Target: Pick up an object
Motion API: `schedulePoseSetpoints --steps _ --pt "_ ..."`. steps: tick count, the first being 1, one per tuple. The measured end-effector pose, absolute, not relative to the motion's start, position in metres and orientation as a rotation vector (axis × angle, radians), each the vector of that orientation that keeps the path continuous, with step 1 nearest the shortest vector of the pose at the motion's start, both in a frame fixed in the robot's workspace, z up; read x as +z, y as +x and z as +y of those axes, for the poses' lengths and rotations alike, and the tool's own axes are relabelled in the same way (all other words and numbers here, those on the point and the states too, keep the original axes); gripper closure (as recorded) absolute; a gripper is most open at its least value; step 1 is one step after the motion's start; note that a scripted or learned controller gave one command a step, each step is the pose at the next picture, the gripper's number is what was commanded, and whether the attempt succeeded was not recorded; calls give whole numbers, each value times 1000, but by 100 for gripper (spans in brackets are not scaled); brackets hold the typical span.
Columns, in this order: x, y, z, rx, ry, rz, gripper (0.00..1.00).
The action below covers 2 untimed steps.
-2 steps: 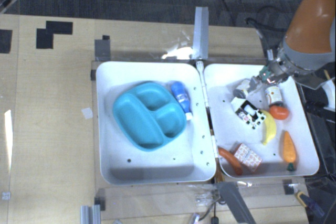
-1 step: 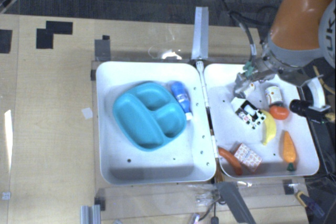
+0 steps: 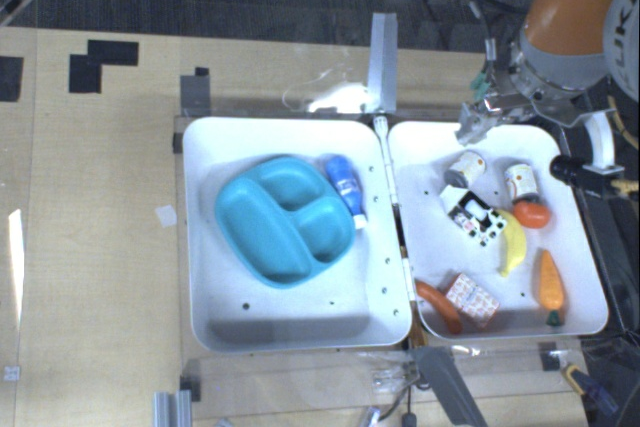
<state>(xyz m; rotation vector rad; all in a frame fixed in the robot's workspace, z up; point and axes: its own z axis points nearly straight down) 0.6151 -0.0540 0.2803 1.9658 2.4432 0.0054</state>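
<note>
Bright even light, soft shadows, slight blur

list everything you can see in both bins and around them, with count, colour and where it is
bins: 2, white, side by side on the bench
divided tray: 1, light blue, left bin
bottle: 1, blue with a white label, left bin, against the tray's far right edge
banana: 1, yellow, right bin centre
tomato: 1, red-orange, right bin, above the banana
carrot: 1, orange, right bin, near right corner
chequered box: 1, black and white, right bin centre
small cans: 2, white, right bin far side
patterned packet: 1, red and white, right bin near edge
sausage-like item: 1, red-orange, right bin, near left corner
arm: 1, grey with orange band, upper right
gripper: 1, metallic, over the right bin's far rim
</note>
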Motion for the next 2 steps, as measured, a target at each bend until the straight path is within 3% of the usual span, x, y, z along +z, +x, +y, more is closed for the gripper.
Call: schedulePoseSetpoints --steps 1,2 --pt "328 633 -108 6 1627 2676 100" --pt "306 657 -69 5 1653 2663 100"
